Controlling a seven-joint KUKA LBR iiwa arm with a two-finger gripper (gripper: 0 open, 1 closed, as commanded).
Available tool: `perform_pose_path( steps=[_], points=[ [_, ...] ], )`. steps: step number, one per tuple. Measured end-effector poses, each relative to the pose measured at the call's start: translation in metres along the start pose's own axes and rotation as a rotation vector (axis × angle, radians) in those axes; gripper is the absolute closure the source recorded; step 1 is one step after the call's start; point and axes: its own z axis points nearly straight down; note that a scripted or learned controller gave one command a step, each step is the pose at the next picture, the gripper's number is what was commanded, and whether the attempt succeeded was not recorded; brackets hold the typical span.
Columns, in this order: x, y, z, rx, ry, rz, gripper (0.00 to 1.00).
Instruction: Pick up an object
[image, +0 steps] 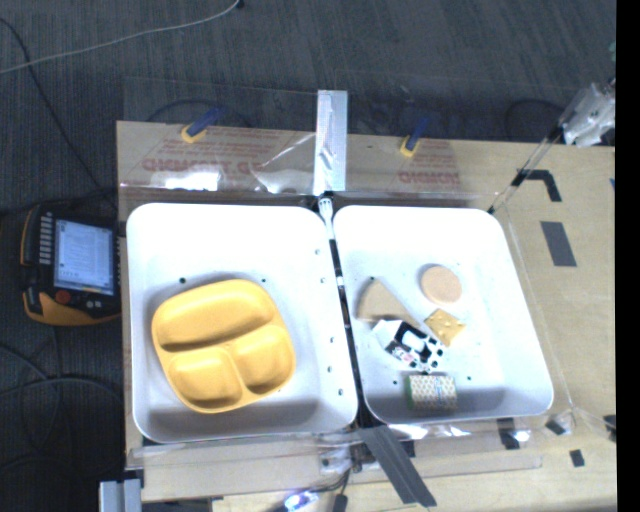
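I watch small items cluster right of the yellow tray (223, 343), awaiting pickup; the claw's state I cannot tell.

A big yellow tray (223, 343) with three dips lies flat in the left bin (142, 262). In the right bin (505, 300) five small things lie close together — a round tan disc (440, 284), a tan wedge (378, 299), a little yellow square (445, 326), a black-and-white packet (413, 346) and a speckled block (432, 391).
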Motion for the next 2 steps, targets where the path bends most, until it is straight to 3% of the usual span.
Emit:
perform_pose_path(
  steps=[1,2],
  points=[
    [0.0006,0.0009,-0.0093,0.000,-0.005,-0.001,1.00],
    [0.0007,0.0009,-0.0092,0.001,-0.005,-0.001,0.00]
  ],
)
